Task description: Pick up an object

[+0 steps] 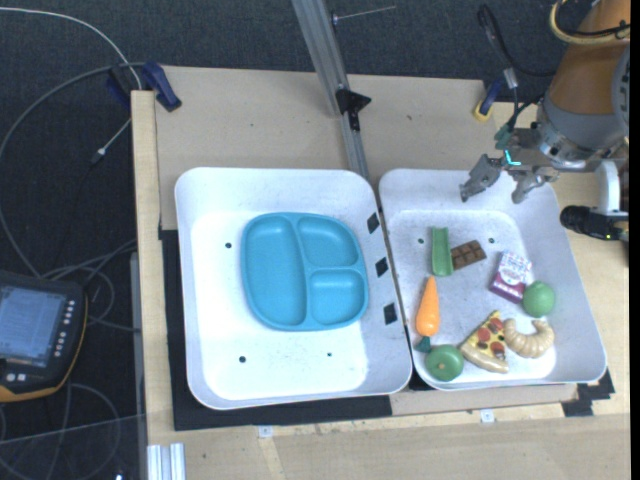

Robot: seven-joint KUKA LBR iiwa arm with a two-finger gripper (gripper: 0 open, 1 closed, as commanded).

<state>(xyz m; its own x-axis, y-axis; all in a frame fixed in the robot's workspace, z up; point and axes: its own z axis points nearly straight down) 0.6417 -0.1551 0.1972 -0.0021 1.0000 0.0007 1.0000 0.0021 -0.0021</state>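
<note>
Gripper [508, 183] hangs over the far edge of the right bin [590, 313], fingers spread apart, nothing between them. Arm comes in from the upper right.

All pickable items sit in the near half of the right bin, well apart from the gripper:
- green stick-shaped piece [439, 251], upright-ish, touching a brown chocolate bar [467, 255] with a grid pattern
- orange carrot [428, 308], tapered, smooth plastic, just below the green stick
- small white-and-purple carton [511, 274], next to a green ball [539, 298]
- pizza slice [485, 343], yellow with red dots, wedged against a tan croissant [529, 339]
- green apple [444, 364] at the near left corner, close to the pizza slice

Items are crowded near the front; the far part of the bin under the gripper is bare white floor.

Left bin [200, 268] holds a blue divided plate [303, 271], three compartments, rounded corners, glossy. Grey metal pole [325, 58] runs diagonally down to the gap between the bins. Bench [250, 98] is pale wood; cables [60, 78] and a handheld pendant [35, 333] sit off to the left on dark floor.
</note>
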